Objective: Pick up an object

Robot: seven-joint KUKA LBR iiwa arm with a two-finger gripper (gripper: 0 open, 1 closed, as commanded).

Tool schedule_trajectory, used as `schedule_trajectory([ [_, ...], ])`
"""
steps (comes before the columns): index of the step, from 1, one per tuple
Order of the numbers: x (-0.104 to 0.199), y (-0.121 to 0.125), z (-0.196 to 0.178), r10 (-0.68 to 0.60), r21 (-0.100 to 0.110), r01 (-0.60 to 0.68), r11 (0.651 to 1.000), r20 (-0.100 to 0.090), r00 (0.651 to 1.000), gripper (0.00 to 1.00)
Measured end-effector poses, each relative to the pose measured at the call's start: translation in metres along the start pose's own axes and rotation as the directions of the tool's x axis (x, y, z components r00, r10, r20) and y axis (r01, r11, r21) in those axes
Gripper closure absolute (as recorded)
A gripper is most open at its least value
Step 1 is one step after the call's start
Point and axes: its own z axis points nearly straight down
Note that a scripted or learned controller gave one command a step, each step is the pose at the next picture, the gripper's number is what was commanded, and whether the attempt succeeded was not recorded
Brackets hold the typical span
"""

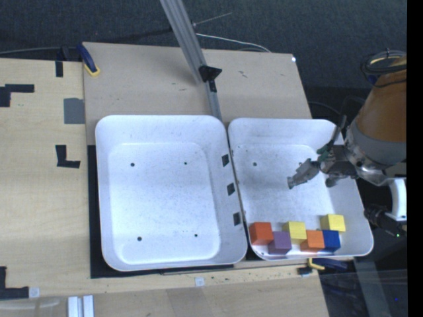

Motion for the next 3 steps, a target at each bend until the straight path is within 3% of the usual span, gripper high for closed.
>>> schedule_trajectory([
  [1, 0.024, 0.063, 0.049, -0.003, 0.002, 0.003, 1.000, 0.001, 1.000, 0.00],
  [2, 0.034, 0.109, 0.062, -0.002, -0.001, 0.002, 1.000, 0.001, 1.000, 0.00],
  [3, 0.057, 0.098, 0.061, -0.001, 0.001, 0.001, 1.000, 0.001, 1.000, 0.00],
])
